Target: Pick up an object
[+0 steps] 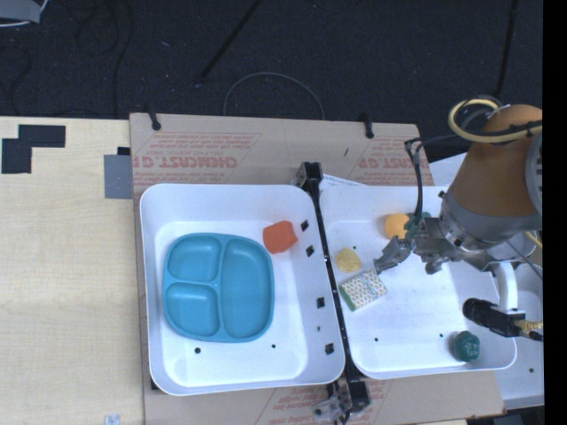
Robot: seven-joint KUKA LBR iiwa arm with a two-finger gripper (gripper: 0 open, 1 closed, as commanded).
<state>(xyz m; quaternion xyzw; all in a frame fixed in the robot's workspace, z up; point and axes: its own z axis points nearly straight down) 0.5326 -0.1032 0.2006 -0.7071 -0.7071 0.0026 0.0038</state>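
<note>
Right bin, left-centre floor: my gripper hovers just above the patterned sponge pad, fingers slightly parted, holding nothing | pad looks light, soft, squashy | I judge pinching across its short edges the surest hold.

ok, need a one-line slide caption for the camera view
Grey arm's tool hovers above a green-speckled rectangular sponge in the right white bin; a blue divided plate sits in the left bin.

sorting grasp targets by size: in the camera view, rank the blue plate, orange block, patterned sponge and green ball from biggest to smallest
1. blue plate, by far the largest
2. patterned sponge
3. orange block and green ball: these two look about alike, so I would not rank them
</note>
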